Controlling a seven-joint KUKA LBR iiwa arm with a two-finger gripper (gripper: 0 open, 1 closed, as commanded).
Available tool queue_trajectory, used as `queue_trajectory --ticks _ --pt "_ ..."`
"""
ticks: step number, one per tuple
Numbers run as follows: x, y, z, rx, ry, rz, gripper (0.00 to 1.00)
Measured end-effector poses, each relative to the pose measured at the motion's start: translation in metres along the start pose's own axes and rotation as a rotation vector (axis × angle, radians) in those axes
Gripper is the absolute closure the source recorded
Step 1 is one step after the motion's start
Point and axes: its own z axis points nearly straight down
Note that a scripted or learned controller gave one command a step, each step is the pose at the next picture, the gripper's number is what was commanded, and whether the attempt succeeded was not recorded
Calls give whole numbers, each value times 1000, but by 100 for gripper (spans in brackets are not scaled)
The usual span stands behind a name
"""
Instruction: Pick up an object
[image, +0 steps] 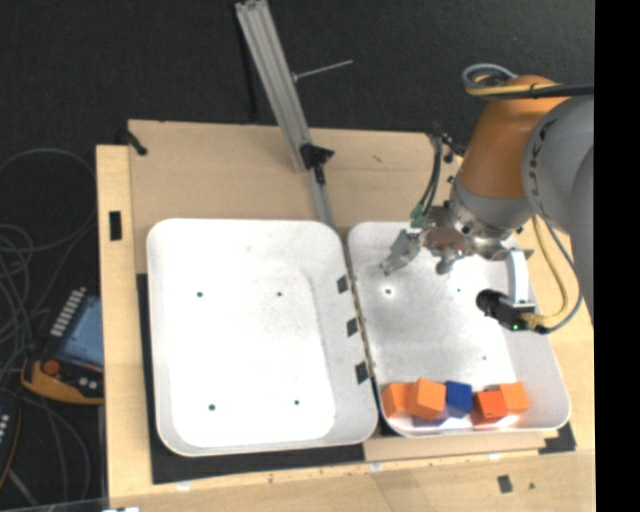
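Grey arm (545, 130) with orange band reaches in from right, over upper part of right bin (440, 330). Claw (420, 256) hangs above bin's top-left area, fingers spread apart, nothing between them. Blocks lined along right bin's near edge, well apart from claw: orange block (398, 398), second orange block (430, 398) touching it, blue block (458, 397) just beside, then two more orange blocks (500, 401) at right. Left bin (245, 330) sits beside right bin on table (210, 170). Metal rail (285, 100) slants across table's far side
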Motion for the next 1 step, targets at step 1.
queue_trajectory --ticks 1 --pt "44 25 -20 -3 1 -8 0"
